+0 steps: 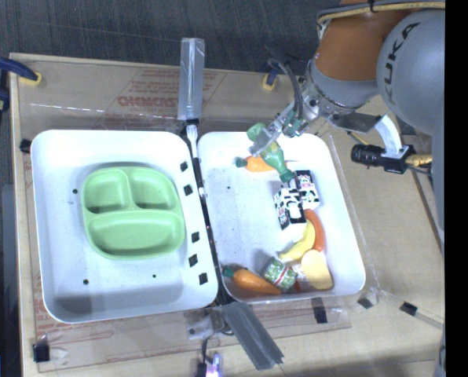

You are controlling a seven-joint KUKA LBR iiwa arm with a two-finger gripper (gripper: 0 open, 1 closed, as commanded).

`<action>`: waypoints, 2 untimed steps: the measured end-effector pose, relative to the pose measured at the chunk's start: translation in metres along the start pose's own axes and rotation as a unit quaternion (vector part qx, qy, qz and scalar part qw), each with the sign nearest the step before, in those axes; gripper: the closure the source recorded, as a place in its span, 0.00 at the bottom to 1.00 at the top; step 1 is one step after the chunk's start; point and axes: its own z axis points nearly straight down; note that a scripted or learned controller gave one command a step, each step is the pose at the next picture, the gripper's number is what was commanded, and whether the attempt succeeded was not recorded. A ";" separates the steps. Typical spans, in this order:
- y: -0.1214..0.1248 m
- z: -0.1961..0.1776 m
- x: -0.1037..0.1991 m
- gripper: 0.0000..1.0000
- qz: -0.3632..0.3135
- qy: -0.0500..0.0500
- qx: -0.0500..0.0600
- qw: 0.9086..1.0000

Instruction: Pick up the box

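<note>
- Approach step, by the look of things — gripper (264, 137) poised over the far rim of the right bin (345, 234), box (297, 198) not yet between its jaws.
- Jaws apparently parted a little, with nothing of the task's between them; near a green bottle-like toy (275, 159) and a small orange piece (257, 164), possibly touching the green one — hard to tell.
- Box: black-and-white patterned, lying flat near the middle of the right bin, nearer the camera than the gripper and apart from it.
- Just beside the box on its near side: a banana (299, 245), a red-orange piece (317, 230); farther down, a carrot (250, 281) and a small can (277, 272).
- Next move, likely: a shift toward the bin's middle, then a descent with jaws straddling the box's narrow side, clear of the banana.
- Left bin (53, 210) bearing a green divided tray (132, 212), well apart from the work.
</note>
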 end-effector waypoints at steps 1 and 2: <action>0.032 0.024 -0.014 1.00 0.237 0.001 0.001 0.972; -0.003 0.162 -0.069 1.00 0.343 0.001 -0.002 0.939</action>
